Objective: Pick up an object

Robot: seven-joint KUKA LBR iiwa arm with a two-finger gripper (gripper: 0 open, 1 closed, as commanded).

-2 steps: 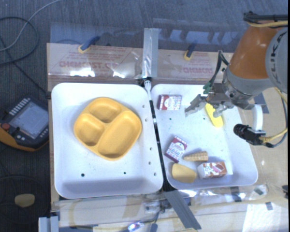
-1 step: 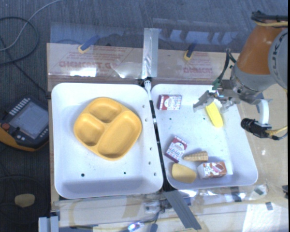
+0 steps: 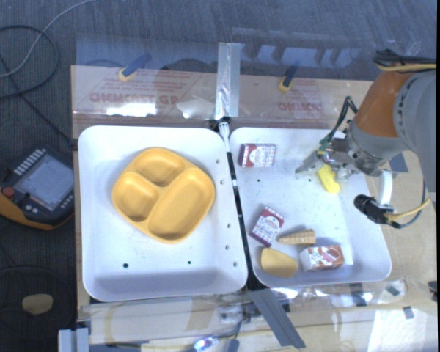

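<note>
Glossy yellow plastic divided plate [image 3: 163, 193] in smooth white plastic left bin [image 3: 103, 270]; printed paper cartons [image 3: 257, 155]

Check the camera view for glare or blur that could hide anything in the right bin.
Camera view: glare streaks the clear panels behind and in front of the bins; the right bin is evenly lit, its cartons readable; the claw area is soft, with a yellow item by it, grip unclear.
</note>
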